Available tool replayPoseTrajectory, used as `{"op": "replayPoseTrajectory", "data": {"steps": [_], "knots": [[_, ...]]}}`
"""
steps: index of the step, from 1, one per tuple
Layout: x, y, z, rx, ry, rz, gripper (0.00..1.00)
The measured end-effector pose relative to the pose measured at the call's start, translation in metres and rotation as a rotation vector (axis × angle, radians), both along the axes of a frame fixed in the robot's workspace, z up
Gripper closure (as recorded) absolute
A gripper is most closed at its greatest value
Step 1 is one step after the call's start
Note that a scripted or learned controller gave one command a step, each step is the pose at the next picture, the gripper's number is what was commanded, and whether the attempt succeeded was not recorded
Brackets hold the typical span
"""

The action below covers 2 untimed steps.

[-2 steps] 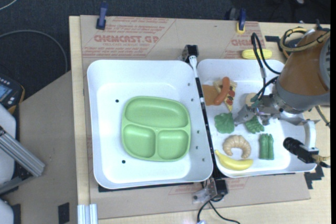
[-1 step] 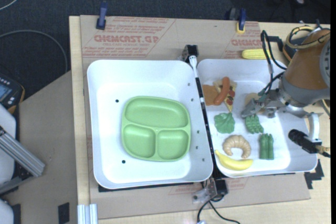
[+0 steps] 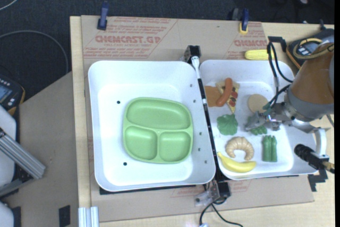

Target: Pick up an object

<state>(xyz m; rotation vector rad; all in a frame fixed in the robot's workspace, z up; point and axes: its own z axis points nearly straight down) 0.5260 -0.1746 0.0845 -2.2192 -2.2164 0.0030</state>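
From my station I read the claw [image 3: 258, 123] low in the right bin [image 3: 281, 167], at mid-right of the frame, its tip over a small green item [image 3: 259, 129] that lies just right of the toy broccoli [image 3: 227, 124]. Whether the claw is spread or closed I cannot tell; nothing is visibly held. I judge that green item to be the target, though it is too small and too covered to name. By its look among the other play food it is probably light, rigid, smooth plastic, so it may slide or pop out under a narrow pinch. I would take it across its shorter width, near the middle, pressing down onto the bin floor. Its colour is mid green, its outline irregular and partly hidden by the claw. Neighbours crowd it: a croissant [image 3: 240, 147] below left, a green pepper-like piece [image 3: 269, 148] below right, a tan disc [image 3: 257, 102] above, a banana [image 3: 237, 164] at the bin's lower edge. The left bin [image 3: 106, 114] carries a green divided plate [image 3: 158, 129]. Both bins sit on the counter [image 3: 133, 37].
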Motion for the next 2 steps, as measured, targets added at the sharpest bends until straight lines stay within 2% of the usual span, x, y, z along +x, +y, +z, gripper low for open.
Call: {"op": "replayPoseTrajectory", "data": {"steps": [1,2], "knots": [[0.003,-0.001,0.011,-0.003,-0.007,0.0,1.0],[-0.048,0.08,0.0,0.001,-0.003,0.005,1.0]]}}
